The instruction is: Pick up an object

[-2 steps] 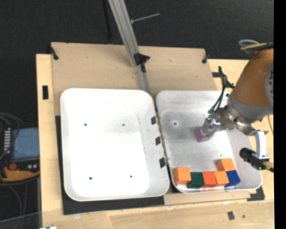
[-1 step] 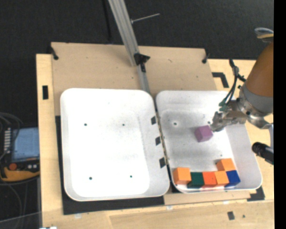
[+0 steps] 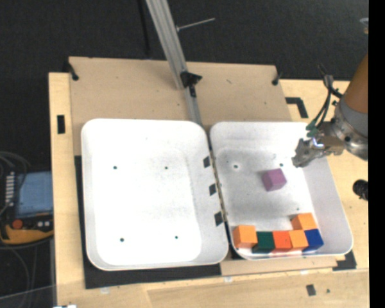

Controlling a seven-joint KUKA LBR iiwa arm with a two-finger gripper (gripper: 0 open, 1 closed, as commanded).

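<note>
We cannot tell how our gripper [image 3: 306, 151] stands, hovering near the right bin's [image 3: 256, 128] far edge; the purple cube [image 3: 274, 179] just beside it looks light and rigid, best pinched across flat sides.

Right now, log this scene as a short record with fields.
arm: enters from the right, gripper above the right bin's upper right part
right bin: purple block alone near the middle; orange, green and blue blocks clustered along the near edge
left bin: white, beside the right bin
held: nothing seen
</note>
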